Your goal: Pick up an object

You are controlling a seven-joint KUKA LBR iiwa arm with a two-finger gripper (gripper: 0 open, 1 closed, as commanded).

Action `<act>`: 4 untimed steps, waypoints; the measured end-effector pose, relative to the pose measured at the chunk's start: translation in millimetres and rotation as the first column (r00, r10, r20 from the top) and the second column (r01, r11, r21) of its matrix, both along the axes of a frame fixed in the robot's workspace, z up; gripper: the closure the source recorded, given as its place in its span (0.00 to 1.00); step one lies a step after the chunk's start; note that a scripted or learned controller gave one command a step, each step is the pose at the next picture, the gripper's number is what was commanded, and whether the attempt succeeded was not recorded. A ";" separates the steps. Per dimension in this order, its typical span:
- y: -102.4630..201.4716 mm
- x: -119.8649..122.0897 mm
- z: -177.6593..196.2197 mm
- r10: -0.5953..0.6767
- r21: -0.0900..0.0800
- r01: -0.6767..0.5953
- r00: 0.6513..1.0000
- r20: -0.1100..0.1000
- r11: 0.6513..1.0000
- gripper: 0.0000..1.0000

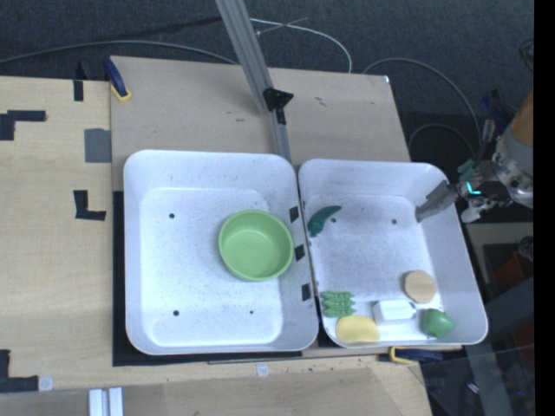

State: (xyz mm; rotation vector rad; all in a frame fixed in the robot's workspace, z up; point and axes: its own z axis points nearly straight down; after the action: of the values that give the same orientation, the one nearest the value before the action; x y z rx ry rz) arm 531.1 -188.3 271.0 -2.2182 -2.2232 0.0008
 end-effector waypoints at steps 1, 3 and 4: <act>2.8 -4.7 -44.4 -0.001 0.000 0.001 1.000 -0.005 1.000 0.00; -0.3 0.9 -155.3 -0.001 0.001 0.001 1.000 -0.007 1.000 0.00; -0.4 2.5 -141.9 0.000 0.001 0.000 1.000 -0.002 1.000 1.00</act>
State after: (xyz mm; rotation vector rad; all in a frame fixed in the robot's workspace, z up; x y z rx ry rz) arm 533.6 -188.7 129.1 -2.2170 -2.2214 0.0024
